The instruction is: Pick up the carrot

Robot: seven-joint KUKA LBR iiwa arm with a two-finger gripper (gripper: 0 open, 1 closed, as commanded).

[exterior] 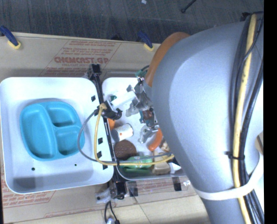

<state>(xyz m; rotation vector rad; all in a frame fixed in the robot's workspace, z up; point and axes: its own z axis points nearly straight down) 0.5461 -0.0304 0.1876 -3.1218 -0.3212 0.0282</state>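
1. The carrot (155, 141) lay in the right bin (111, 85), crowded just beside the claw (146, 120).
2. Whether the claw was clenched or released could not be told.
3. A good grasp probably needed the claw centred over the carrot, clear of the brown round object (124, 149).

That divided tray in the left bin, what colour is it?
The divided tray is light blue, seen plainly in the camera view.
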